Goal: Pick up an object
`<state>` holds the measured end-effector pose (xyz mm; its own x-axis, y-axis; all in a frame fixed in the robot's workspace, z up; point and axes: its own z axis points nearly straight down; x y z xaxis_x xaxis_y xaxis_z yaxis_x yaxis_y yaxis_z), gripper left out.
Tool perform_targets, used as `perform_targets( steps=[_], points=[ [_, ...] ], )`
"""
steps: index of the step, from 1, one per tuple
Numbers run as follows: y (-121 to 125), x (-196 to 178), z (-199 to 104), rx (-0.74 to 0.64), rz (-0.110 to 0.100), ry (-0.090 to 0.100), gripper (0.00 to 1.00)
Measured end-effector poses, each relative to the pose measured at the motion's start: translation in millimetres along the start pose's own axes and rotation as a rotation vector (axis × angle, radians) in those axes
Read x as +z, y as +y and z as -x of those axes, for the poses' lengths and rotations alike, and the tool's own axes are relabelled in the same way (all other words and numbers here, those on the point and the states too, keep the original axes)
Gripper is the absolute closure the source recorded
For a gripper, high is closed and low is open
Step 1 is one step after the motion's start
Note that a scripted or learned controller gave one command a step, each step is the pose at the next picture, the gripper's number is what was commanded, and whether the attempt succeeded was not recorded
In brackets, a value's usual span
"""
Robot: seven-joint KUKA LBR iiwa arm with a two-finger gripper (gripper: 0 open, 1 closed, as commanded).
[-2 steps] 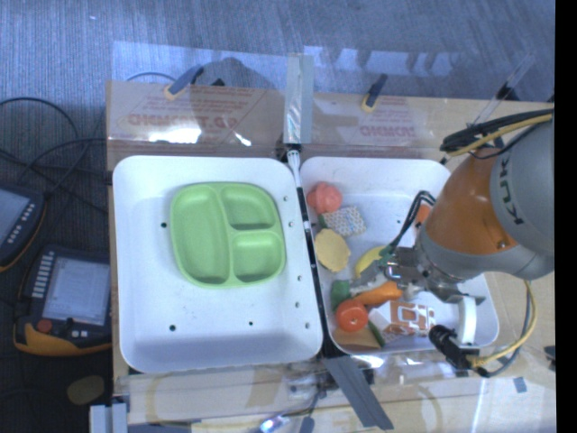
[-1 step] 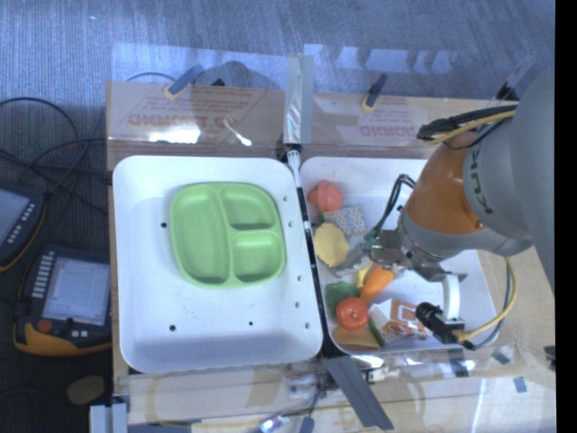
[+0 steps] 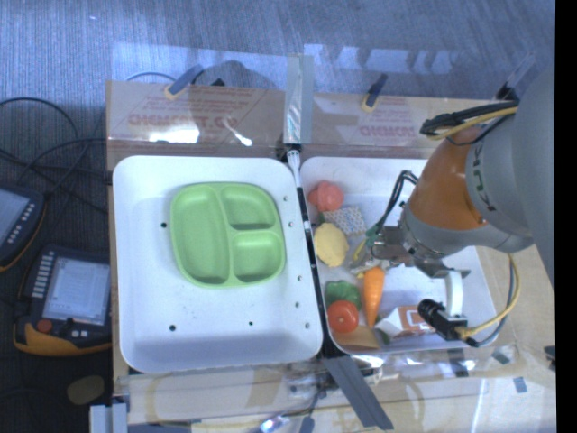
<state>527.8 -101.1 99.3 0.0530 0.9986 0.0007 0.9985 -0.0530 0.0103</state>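
Observation:
The right bin (image 3: 469, 282) holds several toy foods. An orange-red round fruit (image 3: 326, 195) lies at the back, with a grey speckled piece (image 3: 348, 219) beside it. A yellow lump (image 3: 330, 244) sits further forward by the left wall. An orange carrot (image 3: 371, 293) lies nearer the front, next to a green piece (image 3: 340, 290) and a red tomato (image 3: 343, 317). A small printed box (image 3: 410, 321) lies at the front. My gripper (image 3: 373, 249) hangs low over the bin, just above the carrot's top end and right of the yellow lump. The wrist hides its tips.
The left bin (image 3: 144, 314) bears a green divided plate (image 3: 229, 233). The arm's orange band (image 3: 446, 192) and grey body cover the right bin's right side. Cables and a handheld pendant (image 3: 63, 296) lie left of the bench.

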Motion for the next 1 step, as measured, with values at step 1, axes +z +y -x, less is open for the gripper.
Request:
perform_targets(
  steps=[1],
  points=[
    [27.6, -143.7, -59.7, -0.009, -0.013, -0.004, 1.0]
  ],
)
